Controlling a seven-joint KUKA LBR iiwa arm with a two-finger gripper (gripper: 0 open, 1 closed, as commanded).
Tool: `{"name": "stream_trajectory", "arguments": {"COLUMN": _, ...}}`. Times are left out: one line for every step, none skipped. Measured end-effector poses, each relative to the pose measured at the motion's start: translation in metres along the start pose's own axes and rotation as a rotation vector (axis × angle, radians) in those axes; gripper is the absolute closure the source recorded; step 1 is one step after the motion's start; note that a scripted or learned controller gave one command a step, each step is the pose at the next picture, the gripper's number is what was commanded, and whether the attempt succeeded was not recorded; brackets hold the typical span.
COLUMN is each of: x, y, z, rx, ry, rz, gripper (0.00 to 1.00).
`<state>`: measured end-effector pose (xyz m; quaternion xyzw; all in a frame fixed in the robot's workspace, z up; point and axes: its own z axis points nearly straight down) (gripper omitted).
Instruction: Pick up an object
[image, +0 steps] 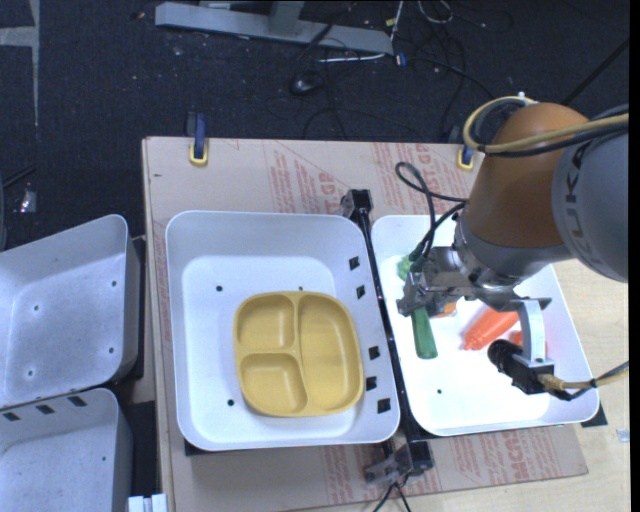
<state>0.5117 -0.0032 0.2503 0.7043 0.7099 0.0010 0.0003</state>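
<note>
The pincer (422, 300) hovers low in the right bin (480, 405), reaching for a grab, whether spread or pinched I cannot tell, green stick (425, 335) just below it, orange piece (490, 326) to its right, so next comes a straight drop

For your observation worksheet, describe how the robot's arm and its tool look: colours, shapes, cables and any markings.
The arm is bulky and rounded, grey with a broad orange band above the wrist and part of dark lettering on the grey shell. A yellow cable loops over the orange part; thin black cables run down to the tool, a compact cluster of grey and black metal parts.
</note>
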Motion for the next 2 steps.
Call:
{"name": "stream_trajectory", "arguments": {"x": 0.046, "y": 0.009, "z": -0.001, "rx": 0.000, "ry": 0.000, "rz": 0.000, "gripper": 1.00}}
{"name": "stream_trajectory", "arguments": {"x": 0.089, "y": 0.022, "z": 0.015, "rx": 0.002, "ry": -0.001, "rz": 0.001, "gripper": 1.00}}
